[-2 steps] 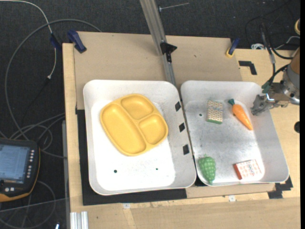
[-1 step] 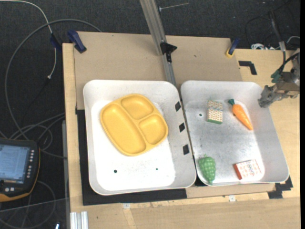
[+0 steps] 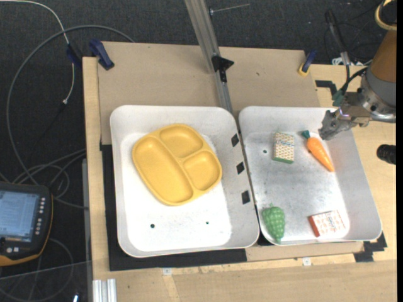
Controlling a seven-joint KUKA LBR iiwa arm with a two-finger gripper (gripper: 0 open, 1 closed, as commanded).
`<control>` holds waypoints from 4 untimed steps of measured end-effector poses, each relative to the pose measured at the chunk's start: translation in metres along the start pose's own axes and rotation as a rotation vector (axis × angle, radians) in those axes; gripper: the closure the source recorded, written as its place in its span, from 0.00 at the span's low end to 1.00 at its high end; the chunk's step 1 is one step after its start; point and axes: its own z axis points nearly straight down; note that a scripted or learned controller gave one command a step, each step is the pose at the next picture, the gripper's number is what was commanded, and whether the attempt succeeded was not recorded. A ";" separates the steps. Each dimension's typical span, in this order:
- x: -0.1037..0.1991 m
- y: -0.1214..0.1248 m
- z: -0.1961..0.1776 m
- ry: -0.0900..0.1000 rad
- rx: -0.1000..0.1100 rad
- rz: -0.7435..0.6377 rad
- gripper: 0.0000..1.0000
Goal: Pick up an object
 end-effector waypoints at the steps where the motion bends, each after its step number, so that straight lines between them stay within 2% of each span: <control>1: 0.059 0.013 -0.007 0.000 -0.003 -0.002 1.00; 2: 0.102 0.030 -0.006 -0.001 -0.003 0.000 1.00; 4: 0.213 0.067 -0.004 0.000 -0.004 -0.001 1.00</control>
